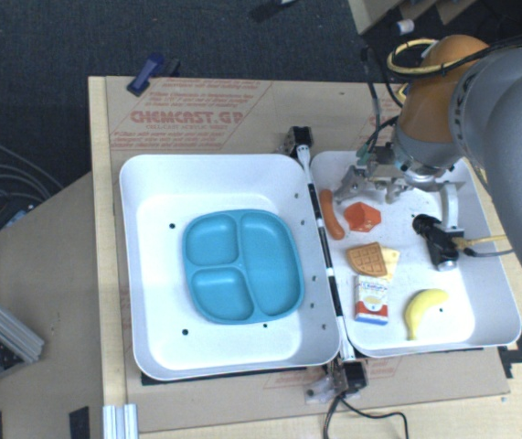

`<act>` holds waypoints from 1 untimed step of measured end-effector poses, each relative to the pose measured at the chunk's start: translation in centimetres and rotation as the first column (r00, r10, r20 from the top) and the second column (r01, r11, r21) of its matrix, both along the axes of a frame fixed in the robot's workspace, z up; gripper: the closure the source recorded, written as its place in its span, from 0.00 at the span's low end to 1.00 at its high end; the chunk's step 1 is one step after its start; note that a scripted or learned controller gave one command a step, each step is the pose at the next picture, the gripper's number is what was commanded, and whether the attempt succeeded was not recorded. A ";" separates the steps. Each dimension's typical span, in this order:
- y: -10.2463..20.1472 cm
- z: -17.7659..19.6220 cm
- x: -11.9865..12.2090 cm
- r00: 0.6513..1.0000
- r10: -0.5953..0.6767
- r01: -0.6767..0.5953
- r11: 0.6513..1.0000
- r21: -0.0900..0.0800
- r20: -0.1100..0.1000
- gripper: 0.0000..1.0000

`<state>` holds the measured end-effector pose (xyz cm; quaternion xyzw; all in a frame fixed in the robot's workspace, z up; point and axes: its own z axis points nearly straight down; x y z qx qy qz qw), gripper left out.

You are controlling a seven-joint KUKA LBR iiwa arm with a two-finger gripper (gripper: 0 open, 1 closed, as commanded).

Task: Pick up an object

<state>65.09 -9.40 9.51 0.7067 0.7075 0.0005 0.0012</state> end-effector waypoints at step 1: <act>0.2 -1.0 0.6 1.000 -0.001 0.001 1.000 0.001 -0.001 0.00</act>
